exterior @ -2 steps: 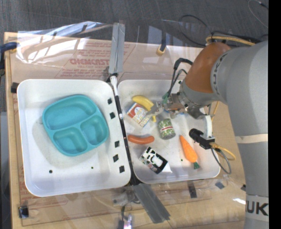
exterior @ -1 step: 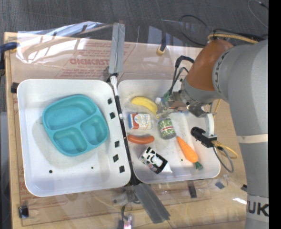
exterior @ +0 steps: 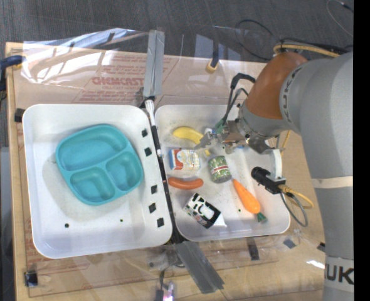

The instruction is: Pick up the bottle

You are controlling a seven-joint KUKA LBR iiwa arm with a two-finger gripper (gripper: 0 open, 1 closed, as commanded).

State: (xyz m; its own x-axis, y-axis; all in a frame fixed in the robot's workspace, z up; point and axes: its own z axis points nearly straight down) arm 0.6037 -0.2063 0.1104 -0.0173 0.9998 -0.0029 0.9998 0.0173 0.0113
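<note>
The counter carries two shallow white bins set side by side, their inner walls meeting along a dark seam. The grey arm reaches in from the right and covers the right bin's far right corner. The left bin holds a teal divided plate, with bare white floor around it, widest along the near side. The right bin is crowded in its middle, and its free floor lies mainly along the far wall and the near right corner. An orange carrot lies aslant near the right wall. A sausage rests by the left wall, a red-and-white carton just beyond it, a banana farther back. A black-and-white carton lies toward the near wall. The green bottle lies mid-bin, between the red-and-white carton and the carrot. The claw hangs just beyond the bottle, toward the far wall; whether it is spread or pressed together I cannot tell.
</note>
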